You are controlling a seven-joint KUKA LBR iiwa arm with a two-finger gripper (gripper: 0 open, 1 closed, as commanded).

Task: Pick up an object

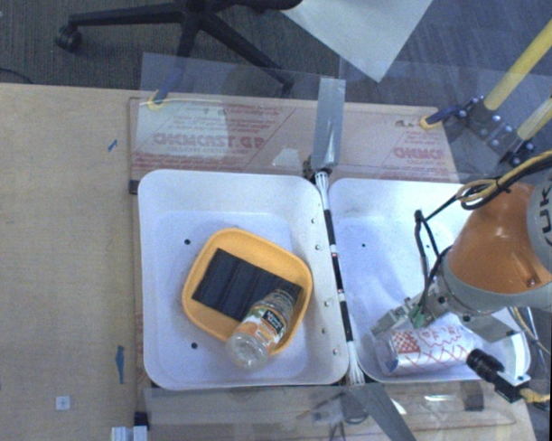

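My gripper [394, 324] is down low in the right bin [375, 219], near its front edge. Right beside it lies a red-and-white patterned packet [432, 347], touching or nearly touching the gripper's tip; the arm's orange band [501, 250] hides the part behind it. In the left bin [168, 202] a yellow tray [202, 267] holds a flat black slab [230, 286]. A clear plastic bottle [261, 328] with a printed label lies on its side across the tray's front right corner.
A metal divider [333, 271] runs between the two bins. Cables [439, 221] loop from the arm over the right bin. A black fitting [488, 369] sticks out at the right bin's front corner. Bare bench lies to the left.
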